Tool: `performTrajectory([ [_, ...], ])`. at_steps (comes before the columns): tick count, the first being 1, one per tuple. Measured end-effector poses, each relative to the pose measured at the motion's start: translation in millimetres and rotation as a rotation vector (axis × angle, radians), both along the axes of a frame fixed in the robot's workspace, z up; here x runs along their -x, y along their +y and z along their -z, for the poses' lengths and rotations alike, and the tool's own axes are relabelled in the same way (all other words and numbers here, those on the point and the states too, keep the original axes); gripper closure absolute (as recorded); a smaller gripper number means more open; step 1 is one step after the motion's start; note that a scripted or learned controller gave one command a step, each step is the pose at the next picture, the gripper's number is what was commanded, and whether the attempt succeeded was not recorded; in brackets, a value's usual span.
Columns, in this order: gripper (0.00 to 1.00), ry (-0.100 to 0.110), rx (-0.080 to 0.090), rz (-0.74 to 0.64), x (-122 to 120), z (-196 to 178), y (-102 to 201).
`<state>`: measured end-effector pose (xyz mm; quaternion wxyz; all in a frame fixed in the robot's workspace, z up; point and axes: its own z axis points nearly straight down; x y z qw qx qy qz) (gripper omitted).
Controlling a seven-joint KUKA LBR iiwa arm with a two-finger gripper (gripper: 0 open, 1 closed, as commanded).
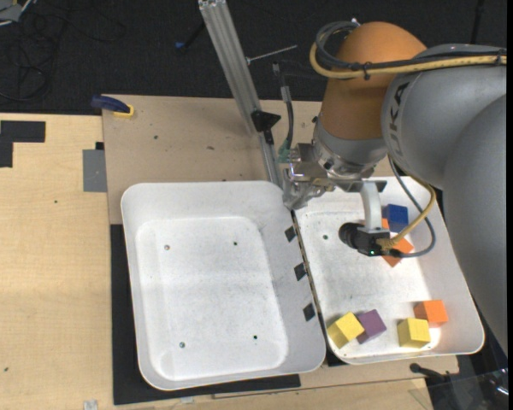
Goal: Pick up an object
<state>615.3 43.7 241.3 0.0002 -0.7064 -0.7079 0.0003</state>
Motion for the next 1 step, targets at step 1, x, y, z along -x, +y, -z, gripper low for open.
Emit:
performTrajectory([
  [1,1.00,0.000,-0.001,0.000,-23.3,4.7,34.3],
])
